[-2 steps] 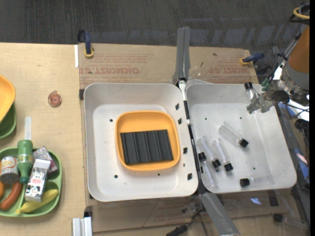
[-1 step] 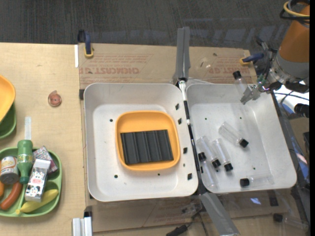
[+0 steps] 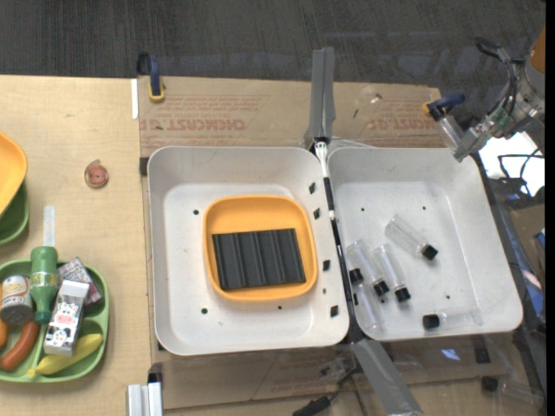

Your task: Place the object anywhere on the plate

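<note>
A square orange plate (image 3: 258, 213) with a dark ridged insert (image 3: 263, 259) lies in the left white bin (image 3: 173, 232). Several clear plastic vials with black caps lie in the right bin (image 3: 486, 258): one (image 3: 408, 235) near the middle, two (image 3: 384, 269) side by side left of it, and one (image 3: 451, 319) along the front wall. My gripper (image 3: 460, 139) hangs at the far right corner of the right bin, above its rim and well away from the vials and the plate. I see nothing in it.
A green tray (image 3: 91, 354) of toy food and a small bottle sits on the wooden table at the left, with a yellow bowl (image 3: 9, 176) behind it. A pink roll (image 3: 96, 174) lies near the left bin. A grey post (image 3: 322, 94) stands behind the bins' join.
</note>
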